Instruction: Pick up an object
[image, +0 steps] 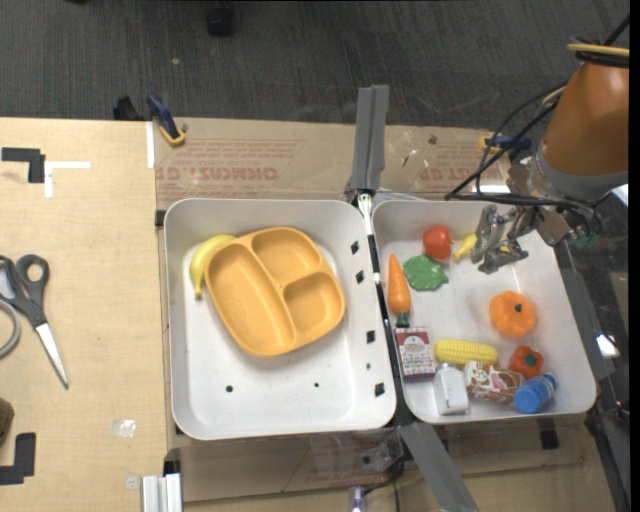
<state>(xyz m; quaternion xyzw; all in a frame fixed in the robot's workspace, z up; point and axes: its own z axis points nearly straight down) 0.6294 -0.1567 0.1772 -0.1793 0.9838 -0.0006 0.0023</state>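
Far left of the gripper (497, 243), scissors (35, 300) lie on the wooden bench (90, 400). Nearer, 1 white bin (200, 400) holds a yellow plate (272, 290). Just left of the gripper, in the other bin (572, 300), sits the red tomato (437, 241), probably the easiest pick. Nothing is gripped, and I cannot tell whether the gripper is spread or closed. It should shift left, centre over the tomato and drop straight, avoiding the green leaf (426, 273) below. Dark carpet (300, 50) lies beyond.

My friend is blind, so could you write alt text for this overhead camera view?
A robot's claw hangs over the right white bin of toy food, near a red tomato. The left bin holds a yellow divided plate and a banana.
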